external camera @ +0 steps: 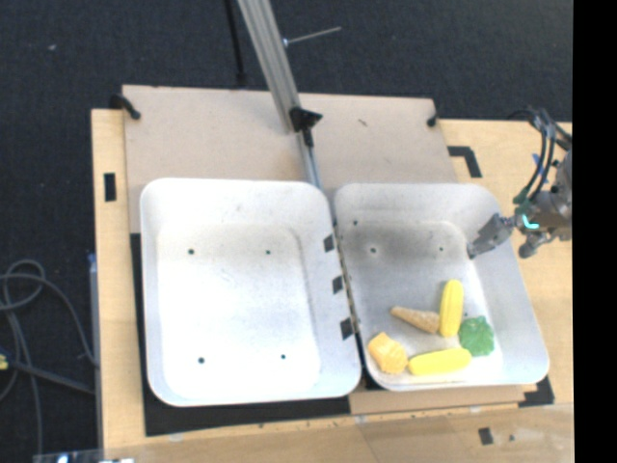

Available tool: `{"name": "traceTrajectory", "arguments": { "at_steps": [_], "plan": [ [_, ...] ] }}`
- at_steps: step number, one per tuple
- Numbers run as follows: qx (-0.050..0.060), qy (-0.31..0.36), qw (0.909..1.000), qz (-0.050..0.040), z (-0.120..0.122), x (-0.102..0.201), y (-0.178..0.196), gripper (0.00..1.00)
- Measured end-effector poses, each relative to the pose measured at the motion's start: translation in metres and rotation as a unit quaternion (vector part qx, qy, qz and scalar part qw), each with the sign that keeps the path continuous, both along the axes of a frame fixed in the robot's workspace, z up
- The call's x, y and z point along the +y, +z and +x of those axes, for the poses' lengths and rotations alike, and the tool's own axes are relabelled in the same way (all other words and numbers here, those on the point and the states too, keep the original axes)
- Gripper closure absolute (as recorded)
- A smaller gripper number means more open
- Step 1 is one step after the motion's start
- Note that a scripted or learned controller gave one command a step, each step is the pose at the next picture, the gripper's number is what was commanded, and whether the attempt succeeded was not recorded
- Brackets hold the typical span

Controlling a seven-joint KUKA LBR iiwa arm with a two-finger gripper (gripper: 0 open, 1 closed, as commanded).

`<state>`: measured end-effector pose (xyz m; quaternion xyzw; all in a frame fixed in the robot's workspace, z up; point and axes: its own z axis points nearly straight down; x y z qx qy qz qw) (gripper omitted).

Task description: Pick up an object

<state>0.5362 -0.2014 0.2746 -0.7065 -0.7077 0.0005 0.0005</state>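
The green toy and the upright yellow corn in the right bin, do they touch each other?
Touching. The camera view shows the green toy pressed against the lower right side of the upright yellow corn, with no white of the right bin between them.

Two white bins (241, 196); three yellow corn pieces (451, 307), one cone (416, 317), one green item (476, 336).

grey metal pole (275, 61) slants behind both bins (241, 196).

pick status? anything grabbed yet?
Done: nothing lifted. The corn cob, cone, green piece and two other yellow pieces all lie in the right bin. In hand: end effector open and empty over that bin's right edge. Left: descend, grasp, lift.
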Motion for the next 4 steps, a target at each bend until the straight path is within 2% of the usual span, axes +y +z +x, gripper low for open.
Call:
{"name": "traceTrajectory", "arguments": {
  "at_steps": [1,3,4],
  "plan": [
    [-0.002,0.0,1.0,-0.0004,0.001,0.0,0.002,0.0],
    [0.001,-0.002,1.0,-0.0005,-0.006,-0.006,-0.091,0.0],
    [0.002,-0.002,1.0,-0.0002,-0.009,-0.009,-0.154,0.0]
  ]
}}
